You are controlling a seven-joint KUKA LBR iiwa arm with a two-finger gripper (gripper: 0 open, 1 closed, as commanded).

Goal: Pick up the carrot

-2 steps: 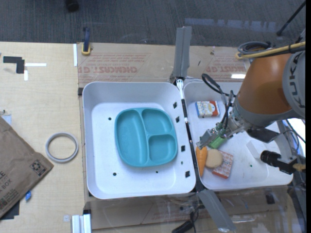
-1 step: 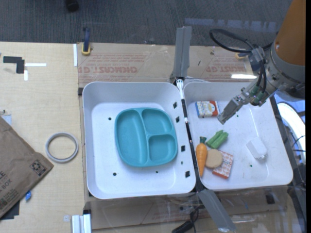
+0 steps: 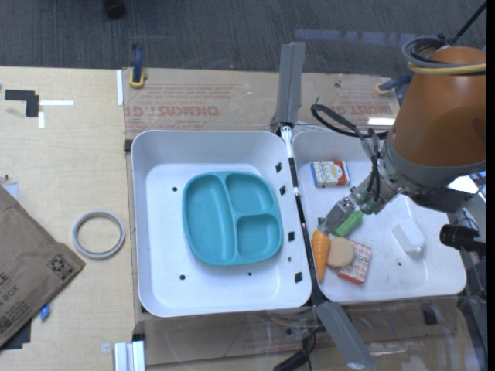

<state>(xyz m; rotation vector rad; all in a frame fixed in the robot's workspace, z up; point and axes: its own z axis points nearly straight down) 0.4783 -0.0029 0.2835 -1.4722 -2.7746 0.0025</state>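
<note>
In the camera view, two white bins are seen side by side on the counter (image 3: 62,168). The left bin (image 3: 155,207) carries a teal divided plate (image 3: 232,217) at its centre. The right bin (image 3: 433,280) holds the task's things.

The carrot (image 3: 320,252) is found lying at about eight o'clock in the right bin, close against the wall shared with the left bin, its thick end toward twelve o'clock and its tip toward six. A tan round piece (image 3: 340,252) is seen touching it at three o'clock, resting partly on a red and white packet (image 3: 356,263). A green object (image 3: 347,222) lies just above the carrot, at about one o'clock from it. A small carton (image 3: 330,173) sits toward eleven o'clock in the bin, and a pale white object (image 3: 407,236) toward three o'clock.

The arm (image 3: 445,107) is reached in from three o'clock, and the pincer (image 3: 357,205) is hung low over the green object, just up and to the right of the carrot. How far the pincer is spread cannot be told, and nothing can be seen gripped in it.

The task is judged to be at its approach: the carrot is resting flat on the bin floor, not lifted. A shift toward seven o'clock, a closing on the carrot and a lift are judged to be left. The crowding of neighbours could spoil a clean grasp.
</note>
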